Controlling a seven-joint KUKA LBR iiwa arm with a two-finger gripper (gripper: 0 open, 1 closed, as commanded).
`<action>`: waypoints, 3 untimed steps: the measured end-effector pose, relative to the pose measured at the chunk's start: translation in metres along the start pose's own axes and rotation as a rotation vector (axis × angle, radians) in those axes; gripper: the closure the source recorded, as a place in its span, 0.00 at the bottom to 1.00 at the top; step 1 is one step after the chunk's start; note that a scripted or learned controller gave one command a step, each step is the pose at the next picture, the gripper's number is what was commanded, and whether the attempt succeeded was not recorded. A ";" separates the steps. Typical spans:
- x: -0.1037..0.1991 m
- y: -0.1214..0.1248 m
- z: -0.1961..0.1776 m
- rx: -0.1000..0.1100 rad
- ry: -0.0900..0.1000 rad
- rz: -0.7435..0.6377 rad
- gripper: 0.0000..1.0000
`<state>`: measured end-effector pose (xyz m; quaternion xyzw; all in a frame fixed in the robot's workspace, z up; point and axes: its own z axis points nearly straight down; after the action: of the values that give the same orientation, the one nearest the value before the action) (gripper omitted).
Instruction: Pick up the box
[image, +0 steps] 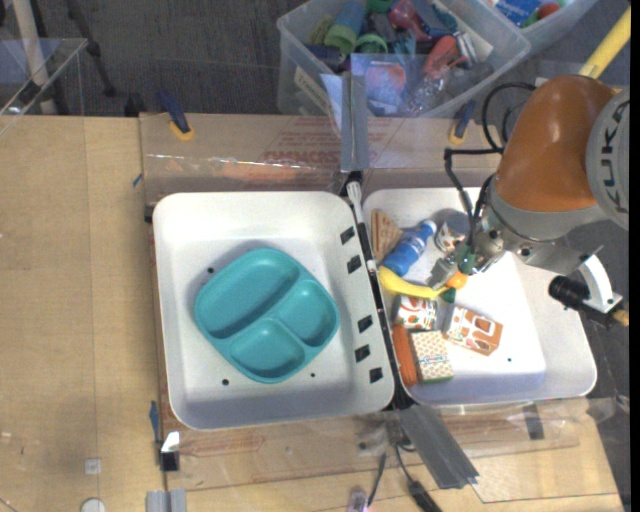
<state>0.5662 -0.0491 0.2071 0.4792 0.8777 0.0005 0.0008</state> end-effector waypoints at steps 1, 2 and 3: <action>0.000 0.000 0.000 0.000 0.000 0.001 0.00; -0.031 -0.047 0.074 0.002 0.001 -0.015 0.00; -0.044 -0.030 0.118 -0.005 -0.003 0.434 0.00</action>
<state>0.5648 -0.1020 0.0894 0.6569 0.7540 0.0023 0.0032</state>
